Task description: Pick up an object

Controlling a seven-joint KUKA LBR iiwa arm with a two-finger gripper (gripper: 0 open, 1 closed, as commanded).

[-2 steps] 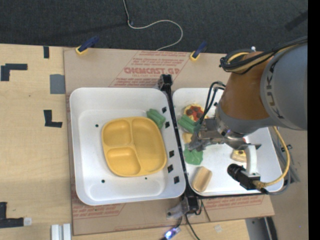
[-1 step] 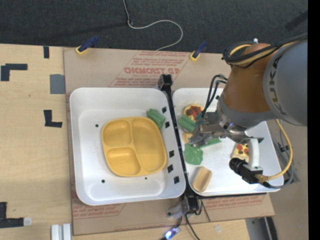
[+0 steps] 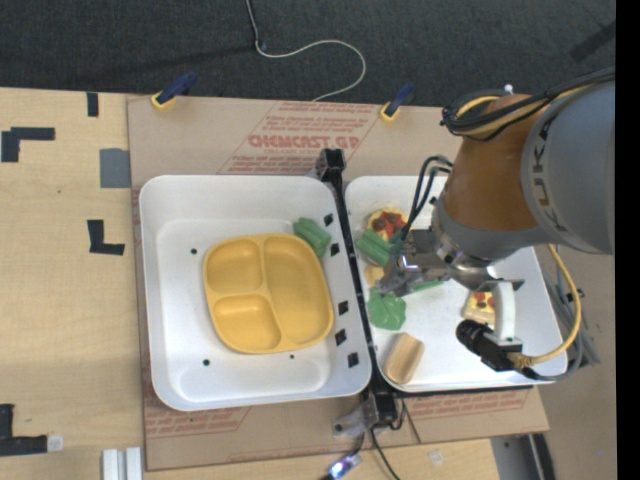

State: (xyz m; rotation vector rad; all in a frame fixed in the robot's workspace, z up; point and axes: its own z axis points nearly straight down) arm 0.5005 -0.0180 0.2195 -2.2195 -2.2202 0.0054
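**Robot arm reaching into the right bin of small objects**

Dark carpet fills the top of the view, and below it we see a pale wooden bench [image 3: 60, 298] with a brown cardboard sheet [image 3: 290, 138] lying on it. Two blue and yellow clamps [image 3: 175, 88] hold the sheet's far edge. A thin white cable [image 3: 300, 48] loops across the carpet.

On the cardboard sit two shallow white bins side by side. We find the left bin [image 3: 165, 208] holding a yellow divided plate [image 3: 268, 293] with three compartments, near its middle. A small green piece [image 3: 313, 235] lies just beside the plate's far right edge, close to the bin's right wall.

We see the right bin [image 3: 540, 358] partly covered by the grey and orange arm [image 3: 510, 188], which comes in from the right. Its gripper [image 3: 405, 273] is low over the bin's left half, among a cluster of green objects [image 3: 378, 248]. We cannot tell how the jaws stand, or whether anything sits between them, because the wrist and the clutter hide them.

A green leafy object [image 3: 387, 312] lies just beside the gripper, near the bin's left wall. A tan bread-like piece [image 3: 403, 358] rests at the bin's near left corner. A red and yellow item [image 3: 385, 220] sits near the far left corner. A small red and white object [image 3: 484, 301] lies toward the near right side, partly behind a black fitting on the arm.
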